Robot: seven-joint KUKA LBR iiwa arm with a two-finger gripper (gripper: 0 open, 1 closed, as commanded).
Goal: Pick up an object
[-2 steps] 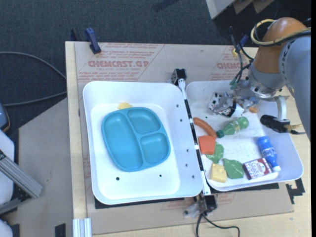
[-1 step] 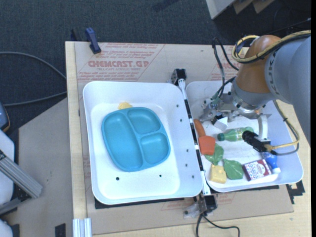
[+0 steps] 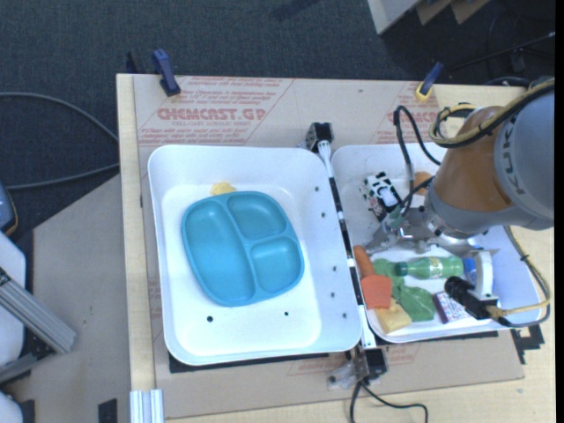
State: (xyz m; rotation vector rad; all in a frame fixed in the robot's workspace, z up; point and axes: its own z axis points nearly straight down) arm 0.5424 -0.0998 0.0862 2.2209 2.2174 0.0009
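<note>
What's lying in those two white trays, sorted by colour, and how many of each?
Blue: 1, divided plate
Green: 2, bottle, green lump
Orange-red: 2, orange stick, red-orange block
Yellow: 2, yellow scrap, yellow block
Black-and-white: 1, small toy
Total: 8 clearly seen; things close under the arm are too unclear to count.

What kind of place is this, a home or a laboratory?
Probably a robotics lab: an arm reaches over the right bin, next to the left bin, on a board held by a clamp.
</note>
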